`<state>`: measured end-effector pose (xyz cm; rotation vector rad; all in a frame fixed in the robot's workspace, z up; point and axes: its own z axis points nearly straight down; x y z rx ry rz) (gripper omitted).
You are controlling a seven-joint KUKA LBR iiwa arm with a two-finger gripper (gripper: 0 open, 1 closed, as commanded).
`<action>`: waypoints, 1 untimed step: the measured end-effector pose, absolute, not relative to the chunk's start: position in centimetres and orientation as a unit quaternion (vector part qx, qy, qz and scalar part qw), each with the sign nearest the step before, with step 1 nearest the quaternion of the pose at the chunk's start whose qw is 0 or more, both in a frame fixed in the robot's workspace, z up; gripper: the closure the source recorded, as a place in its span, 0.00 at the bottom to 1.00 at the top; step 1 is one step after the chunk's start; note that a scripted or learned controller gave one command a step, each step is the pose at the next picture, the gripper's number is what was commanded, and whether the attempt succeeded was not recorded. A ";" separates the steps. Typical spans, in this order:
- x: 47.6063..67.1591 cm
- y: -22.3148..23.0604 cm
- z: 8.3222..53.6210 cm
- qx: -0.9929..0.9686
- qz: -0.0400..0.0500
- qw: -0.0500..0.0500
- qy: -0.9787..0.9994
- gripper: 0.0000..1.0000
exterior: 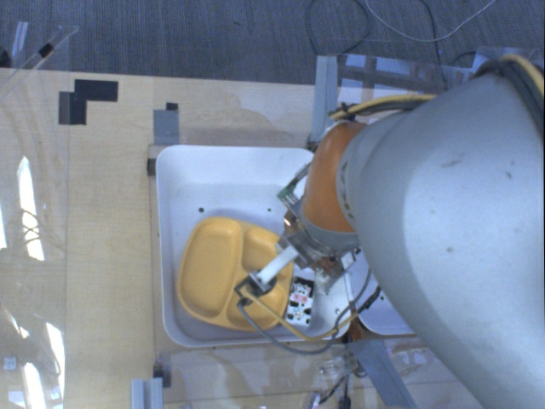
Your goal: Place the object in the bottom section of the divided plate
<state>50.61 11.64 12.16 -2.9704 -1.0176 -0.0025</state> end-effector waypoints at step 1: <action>49.5 12.7 9.7 -0.914 -0.012 -0.003 -0.406 0.00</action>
